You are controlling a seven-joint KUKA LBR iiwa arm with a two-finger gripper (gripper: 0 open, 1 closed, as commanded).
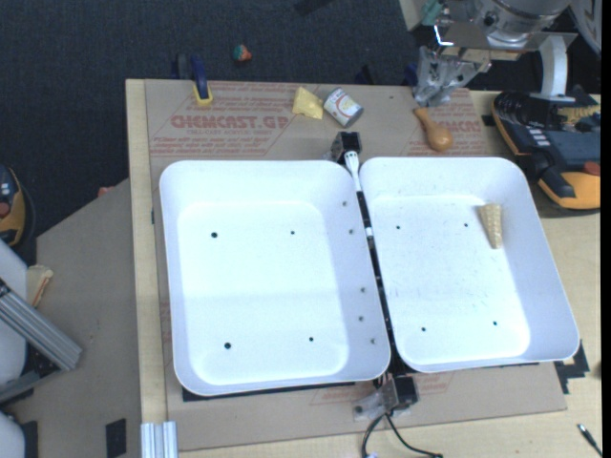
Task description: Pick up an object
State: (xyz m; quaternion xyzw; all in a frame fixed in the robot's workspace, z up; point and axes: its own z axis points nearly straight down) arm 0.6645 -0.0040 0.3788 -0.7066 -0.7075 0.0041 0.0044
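Observation:
A tan, cone-shaped object [491,224] lies in the right bin [535,284] near its far right side, pointing toward the back. My gripper [435,90] hangs above the cardboard behind the right bin, well away from the cone and up-left of it. Just below the gripper, outside the bins, a brown wooden piece [434,130] rests on the board. I see nothing held in the gripper.
The left bin [181,284] stands beside the right one. Behind the bins lie a yellow wedge [307,103], a small white box [342,107], a black-handled tool [349,149] and a blue-yellow clamp [200,80]. Black and orange gear [549,146] sits at the right.

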